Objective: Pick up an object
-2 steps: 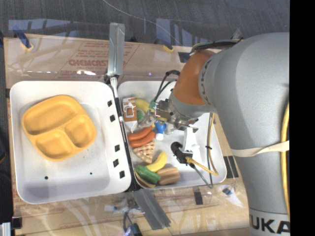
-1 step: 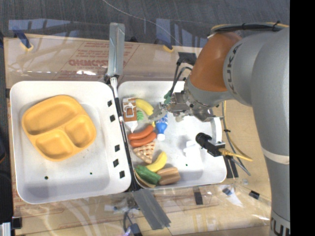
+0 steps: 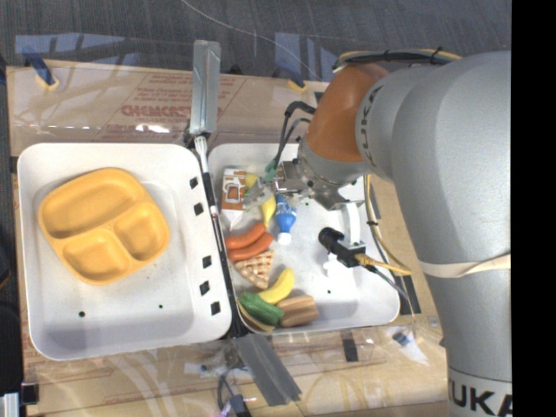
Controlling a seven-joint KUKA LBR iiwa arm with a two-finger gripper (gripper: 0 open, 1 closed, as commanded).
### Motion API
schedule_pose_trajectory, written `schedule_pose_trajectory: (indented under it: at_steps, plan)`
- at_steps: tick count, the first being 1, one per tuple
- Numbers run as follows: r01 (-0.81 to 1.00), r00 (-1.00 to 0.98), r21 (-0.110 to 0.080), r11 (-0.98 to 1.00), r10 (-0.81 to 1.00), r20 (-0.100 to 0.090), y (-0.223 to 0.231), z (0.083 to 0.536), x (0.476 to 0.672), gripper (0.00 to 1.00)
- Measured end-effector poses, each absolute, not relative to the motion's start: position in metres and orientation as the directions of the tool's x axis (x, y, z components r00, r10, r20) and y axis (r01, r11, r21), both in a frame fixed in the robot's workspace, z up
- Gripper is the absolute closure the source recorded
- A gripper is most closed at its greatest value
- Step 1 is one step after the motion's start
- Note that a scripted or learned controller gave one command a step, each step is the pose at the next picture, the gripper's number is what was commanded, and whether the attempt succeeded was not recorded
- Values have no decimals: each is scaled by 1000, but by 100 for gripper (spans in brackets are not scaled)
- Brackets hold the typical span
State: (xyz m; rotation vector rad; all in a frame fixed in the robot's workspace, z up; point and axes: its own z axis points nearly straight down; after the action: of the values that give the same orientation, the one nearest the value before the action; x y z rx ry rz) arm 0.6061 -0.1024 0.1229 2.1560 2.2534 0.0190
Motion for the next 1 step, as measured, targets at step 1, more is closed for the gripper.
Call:
schedule_pose_trajectory:
  at_steps: [1]
  plan:
    - [997, -75, 4, 75, 997, -3, -141, 95, 612, 0]
